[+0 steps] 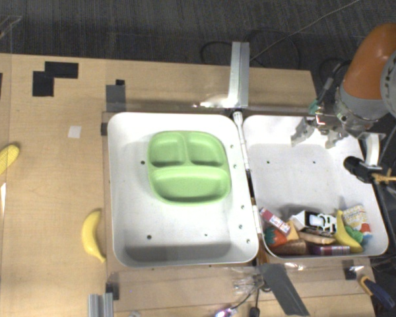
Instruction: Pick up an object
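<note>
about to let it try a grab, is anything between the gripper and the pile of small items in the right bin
Nothing visible. The two-finger gripper hangs over the far end of the shallow white right bin, fingers apart. The pile of small items lies against the near wall, and only bare white bin floor lies between them.

We see even, bright overhead light with soft shadows inside the white bins. Glare whitens their floors, and the small items look slightly blurred.

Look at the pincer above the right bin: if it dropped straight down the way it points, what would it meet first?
Probably the bare white floor of the right bin; the two-finger pincer hangs over its far end, though height is unclear.
</note>
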Action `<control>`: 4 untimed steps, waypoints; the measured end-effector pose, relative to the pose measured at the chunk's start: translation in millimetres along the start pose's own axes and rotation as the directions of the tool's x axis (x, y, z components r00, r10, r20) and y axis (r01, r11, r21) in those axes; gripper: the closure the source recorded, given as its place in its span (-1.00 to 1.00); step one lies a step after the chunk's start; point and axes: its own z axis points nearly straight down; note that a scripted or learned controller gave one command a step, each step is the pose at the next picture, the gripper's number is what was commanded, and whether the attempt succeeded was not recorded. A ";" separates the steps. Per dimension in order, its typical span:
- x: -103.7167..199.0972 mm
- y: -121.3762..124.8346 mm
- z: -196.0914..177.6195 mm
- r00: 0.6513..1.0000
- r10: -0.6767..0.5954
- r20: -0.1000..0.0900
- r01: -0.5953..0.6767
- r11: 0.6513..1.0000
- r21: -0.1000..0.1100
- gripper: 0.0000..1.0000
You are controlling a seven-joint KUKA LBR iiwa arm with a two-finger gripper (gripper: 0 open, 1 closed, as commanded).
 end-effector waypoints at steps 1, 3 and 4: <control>-16.8 -32.4 -47.0 1.000 0.027 0.001 -0.027 1.000 -0.003 -1.00; 55.5 -20.9 68.2 0.866 -0.500 0.005 0.500 0.866 -0.009 -1.00; 57.5 -18.2 54.8 0.866 -0.500 0.005 0.500 0.866 -0.018 1.00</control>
